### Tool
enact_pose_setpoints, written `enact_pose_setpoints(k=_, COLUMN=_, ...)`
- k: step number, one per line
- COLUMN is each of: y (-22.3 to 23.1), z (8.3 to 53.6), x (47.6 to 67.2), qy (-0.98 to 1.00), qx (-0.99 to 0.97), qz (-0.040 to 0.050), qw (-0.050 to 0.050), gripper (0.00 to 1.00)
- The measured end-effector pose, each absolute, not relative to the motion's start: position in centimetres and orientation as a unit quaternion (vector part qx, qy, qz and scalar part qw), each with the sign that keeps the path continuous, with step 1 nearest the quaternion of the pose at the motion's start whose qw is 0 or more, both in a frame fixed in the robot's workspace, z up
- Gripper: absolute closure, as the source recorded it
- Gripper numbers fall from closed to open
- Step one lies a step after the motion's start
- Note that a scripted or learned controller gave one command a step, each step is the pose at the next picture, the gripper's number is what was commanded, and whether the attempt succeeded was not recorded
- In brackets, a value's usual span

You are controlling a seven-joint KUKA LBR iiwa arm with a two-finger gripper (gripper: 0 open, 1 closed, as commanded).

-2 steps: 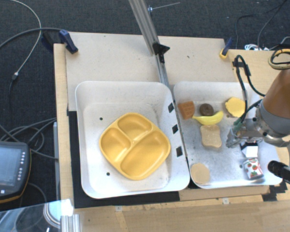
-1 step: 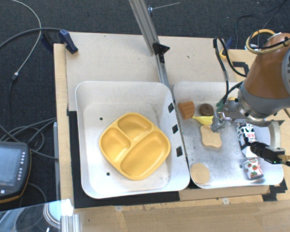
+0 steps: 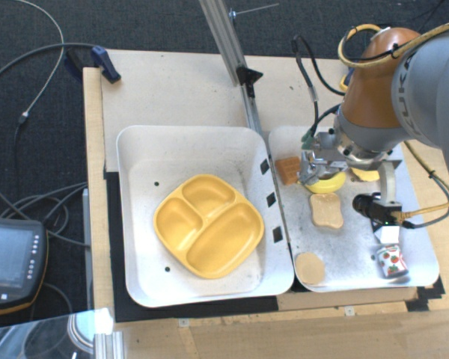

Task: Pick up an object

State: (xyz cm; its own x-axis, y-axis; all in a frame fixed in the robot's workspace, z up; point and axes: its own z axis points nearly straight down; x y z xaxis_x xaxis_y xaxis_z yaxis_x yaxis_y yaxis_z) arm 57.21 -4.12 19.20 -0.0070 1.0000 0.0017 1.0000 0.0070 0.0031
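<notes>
Hovering low over the yellow piece (image 3: 326,182) at the right bin's (image 3: 426,264) eleven o'clock, the gripper (image 3: 316,172), its fingers' spread impossible to tell, seems mid-grasp, needing a firm close and lift.

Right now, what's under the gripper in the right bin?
A yellow object pokes out beneath the gripper in the right bin. The arm covers most of it, so its shape stays hidden.

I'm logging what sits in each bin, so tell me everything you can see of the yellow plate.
The yellow plate is a rounded-square dish that looks like smooth, matte plastic, with raised ridges splitting it into three compartments, two smaller and one larger. It lies flat and face up on the floor of the left white bin, turned at an angle to the bin's walls. All three compartments look bare.
</notes>
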Motion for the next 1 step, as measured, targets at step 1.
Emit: enact_pose_setpoints(k=1, y=-2.14, z=19.27, x=61.53, qy=0.709, qx=0.705, qz=0.0018, qw=0.001, gripper=1.0)
